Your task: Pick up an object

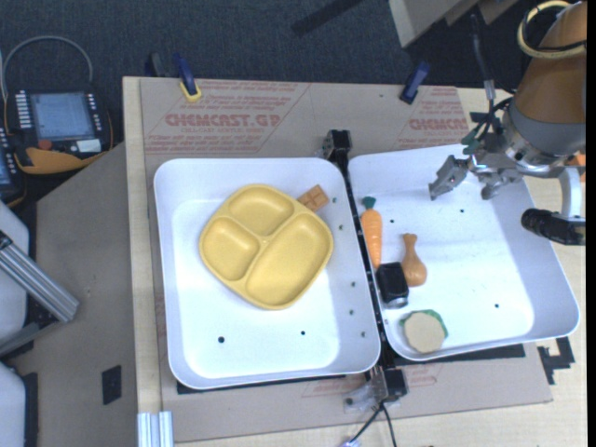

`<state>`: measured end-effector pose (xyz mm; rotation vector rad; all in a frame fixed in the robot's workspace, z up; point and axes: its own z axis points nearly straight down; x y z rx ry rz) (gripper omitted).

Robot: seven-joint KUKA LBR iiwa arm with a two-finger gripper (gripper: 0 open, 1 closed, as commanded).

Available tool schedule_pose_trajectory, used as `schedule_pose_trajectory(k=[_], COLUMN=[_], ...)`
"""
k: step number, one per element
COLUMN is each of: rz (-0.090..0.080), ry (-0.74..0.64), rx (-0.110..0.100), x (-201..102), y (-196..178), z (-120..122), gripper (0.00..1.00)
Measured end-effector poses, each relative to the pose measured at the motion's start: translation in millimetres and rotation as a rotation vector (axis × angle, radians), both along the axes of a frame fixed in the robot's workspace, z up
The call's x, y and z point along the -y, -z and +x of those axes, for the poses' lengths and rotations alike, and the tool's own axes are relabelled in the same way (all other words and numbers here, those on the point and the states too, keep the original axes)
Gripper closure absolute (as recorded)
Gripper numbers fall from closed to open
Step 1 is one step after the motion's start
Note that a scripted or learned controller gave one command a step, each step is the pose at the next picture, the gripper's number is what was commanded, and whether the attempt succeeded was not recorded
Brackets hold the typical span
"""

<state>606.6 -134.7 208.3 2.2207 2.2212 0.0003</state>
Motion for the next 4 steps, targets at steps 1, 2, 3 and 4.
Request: schedule_pose_trajectory(k=[1, 2, 3, 4], rz=[0.002, 0.0, -0.002, -0.002], ry=[0.001, 0.0, 0.0, 0.0], rx=[-0.009, 0.0, 0.003, 0.015], x=[3.8, 13.9, 15.4, 14.5], y=[63.3, 114.5, 118.2, 104.4], z=[-0.9, 1.8, 4.2, 7.6], gripper=[0.0, 0.0, 0.0, 1.0])
